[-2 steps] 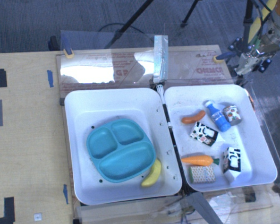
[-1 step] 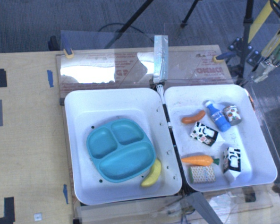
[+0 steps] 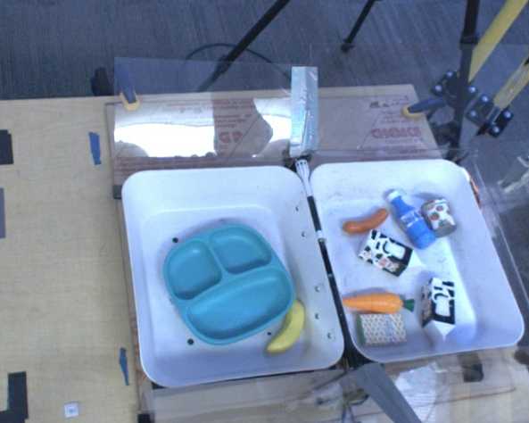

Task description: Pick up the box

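Observation:
A small black-and-white patterned box (image 3: 385,251) lies flat near the middle of the right bin (image 3: 492,273). A second black-and-white carton (image 3: 440,303), with a white sloped top, lies toward the bin's front right corner. I cannot tell which of the two is the task's box. Both lie free, with nothing touching them from above.
Also in the right bin are an orange sausage (image 3: 367,220), a blue bottle (image 3: 412,219), a small red-and-white can (image 3: 438,215), a carrot (image 3: 375,303) and a tan woven block (image 3: 382,329). The left bin (image 3: 148,213) holds a teal divided plate (image 3: 229,282) and a banana (image 3: 290,330).

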Tool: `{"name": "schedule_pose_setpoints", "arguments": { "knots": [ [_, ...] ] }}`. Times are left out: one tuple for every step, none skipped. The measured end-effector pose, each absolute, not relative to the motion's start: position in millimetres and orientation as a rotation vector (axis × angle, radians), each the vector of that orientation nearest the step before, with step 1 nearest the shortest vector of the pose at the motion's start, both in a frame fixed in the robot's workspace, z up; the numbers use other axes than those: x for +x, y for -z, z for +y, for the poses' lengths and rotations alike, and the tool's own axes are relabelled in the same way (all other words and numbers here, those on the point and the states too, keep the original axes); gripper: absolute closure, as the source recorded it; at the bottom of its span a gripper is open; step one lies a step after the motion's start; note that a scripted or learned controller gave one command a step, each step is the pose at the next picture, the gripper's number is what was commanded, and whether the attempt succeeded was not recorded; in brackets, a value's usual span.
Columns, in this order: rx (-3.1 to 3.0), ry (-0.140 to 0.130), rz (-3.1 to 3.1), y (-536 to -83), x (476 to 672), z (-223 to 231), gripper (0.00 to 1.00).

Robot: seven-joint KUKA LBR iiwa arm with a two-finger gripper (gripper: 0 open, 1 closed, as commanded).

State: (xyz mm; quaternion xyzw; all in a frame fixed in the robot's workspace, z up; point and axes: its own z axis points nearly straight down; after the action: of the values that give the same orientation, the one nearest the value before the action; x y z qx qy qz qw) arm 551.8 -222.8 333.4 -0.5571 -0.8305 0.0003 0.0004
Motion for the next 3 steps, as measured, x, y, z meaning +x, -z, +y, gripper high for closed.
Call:
{"name": "schedule_pose_setpoints", "arguments": {
  "knots": [
    [-1.750, -0.001, -2.608, -333, 551.7, -223, 0.00],
    [-1.750, -0.001, -2.608, -333, 551.7, -223, 0.00],
    [-1.147, 0.001, -2.933, -401, 618.2, -195, 0.00]
  ]
}}
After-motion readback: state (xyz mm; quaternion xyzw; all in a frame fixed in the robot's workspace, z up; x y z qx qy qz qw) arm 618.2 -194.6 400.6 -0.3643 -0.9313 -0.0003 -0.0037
